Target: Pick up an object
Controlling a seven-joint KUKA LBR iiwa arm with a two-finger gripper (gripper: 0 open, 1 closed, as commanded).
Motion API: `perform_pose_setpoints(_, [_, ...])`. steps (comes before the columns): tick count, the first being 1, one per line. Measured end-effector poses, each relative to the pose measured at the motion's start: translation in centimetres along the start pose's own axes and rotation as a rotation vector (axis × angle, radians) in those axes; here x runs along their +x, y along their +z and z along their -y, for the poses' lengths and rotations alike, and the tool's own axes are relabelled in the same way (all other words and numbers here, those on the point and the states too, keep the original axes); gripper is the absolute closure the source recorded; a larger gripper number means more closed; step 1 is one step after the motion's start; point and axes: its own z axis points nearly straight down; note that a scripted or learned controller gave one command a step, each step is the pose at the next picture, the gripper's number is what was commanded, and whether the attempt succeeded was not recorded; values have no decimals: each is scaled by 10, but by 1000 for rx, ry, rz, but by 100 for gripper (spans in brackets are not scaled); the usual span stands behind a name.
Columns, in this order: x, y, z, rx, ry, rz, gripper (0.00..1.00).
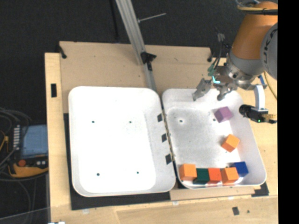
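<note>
The gripper (211, 92) hangs over the far edge of the right bin (187, 139), close to that bin's far right corner. Its two fingers are spread apart with nothing between them — the pincer is open and empty.

The nearest candidate is the purple cube (223, 114). It lies on the bin floor just beside the gripper, displaced toward the bin's near edge and slightly toward its right wall. It stands alone, apart from every other block, with bare floor on all sides.

The cube sits turned at a slant to the bin walls, so it offers no long axis; judged from this view, the fingers would need to align with one pair of its flat faces before closing.

Further toward the near edge lies a single orange cube (230, 143), also free-standing. Along the near edge, a row is packed together: orange block (188, 171), green block (202, 175), red-orange block (214, 174), another orange block (229, 174) and a blue block (240, 168). These touch one another — a harder target.

The left bin (117, 139) lies well apart from the gripper.
</note>
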Motion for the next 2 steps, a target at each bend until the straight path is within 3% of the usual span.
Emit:
perform_pose_setpoints(1, [0,-3,-1,-5,-2,2,0])
perform_pose_setpoints(2, [7,51,5,1,0,3,0])
